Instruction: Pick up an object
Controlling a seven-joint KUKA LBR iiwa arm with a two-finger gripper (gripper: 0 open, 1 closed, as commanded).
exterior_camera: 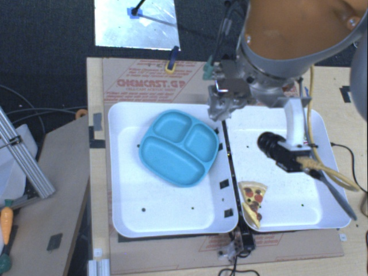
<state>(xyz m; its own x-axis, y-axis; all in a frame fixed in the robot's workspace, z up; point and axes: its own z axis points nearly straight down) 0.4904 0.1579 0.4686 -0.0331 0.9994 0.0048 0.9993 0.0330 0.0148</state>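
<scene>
Blue divided plate in left bin

Grey arm with orange band reaching in from the upper right, its bulk close under the camera, wrist pointing down and leftward, pincer low at the left end of the arm, metal-grey, seen from above

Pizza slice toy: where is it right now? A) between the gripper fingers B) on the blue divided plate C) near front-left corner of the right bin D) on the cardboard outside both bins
C: the pizza slice toy lies against the near front-left corner of the right bin, apart from the blue divided plate in the left bin, and well away from the gripper.
</scene>
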